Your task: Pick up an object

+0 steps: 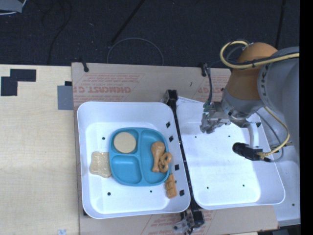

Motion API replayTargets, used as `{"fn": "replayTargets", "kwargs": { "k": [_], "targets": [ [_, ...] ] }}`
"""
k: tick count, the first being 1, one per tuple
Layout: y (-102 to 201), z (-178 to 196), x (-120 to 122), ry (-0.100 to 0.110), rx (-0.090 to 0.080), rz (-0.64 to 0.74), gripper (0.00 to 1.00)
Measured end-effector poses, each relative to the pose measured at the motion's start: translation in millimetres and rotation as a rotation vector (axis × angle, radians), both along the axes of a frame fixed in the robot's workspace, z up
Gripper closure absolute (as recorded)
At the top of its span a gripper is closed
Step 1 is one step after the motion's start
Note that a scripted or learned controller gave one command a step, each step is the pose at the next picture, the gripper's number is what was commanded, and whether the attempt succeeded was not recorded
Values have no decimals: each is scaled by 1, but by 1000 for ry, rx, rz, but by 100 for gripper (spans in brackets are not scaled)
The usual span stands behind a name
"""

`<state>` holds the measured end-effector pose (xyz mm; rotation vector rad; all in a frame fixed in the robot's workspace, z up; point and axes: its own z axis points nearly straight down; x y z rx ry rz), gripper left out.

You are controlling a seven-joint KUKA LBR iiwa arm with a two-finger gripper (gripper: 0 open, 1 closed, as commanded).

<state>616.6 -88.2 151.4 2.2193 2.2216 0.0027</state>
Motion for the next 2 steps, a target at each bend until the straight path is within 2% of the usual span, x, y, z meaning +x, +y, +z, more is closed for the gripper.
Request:
{"fn": "replayTargets", "kwargs": {
  "k": [1,2],
  "targets": [
    [-10,55,-3,0,-1,-2,100],
    [-11,83,-3,2,0,-1,100]
  ]
}}
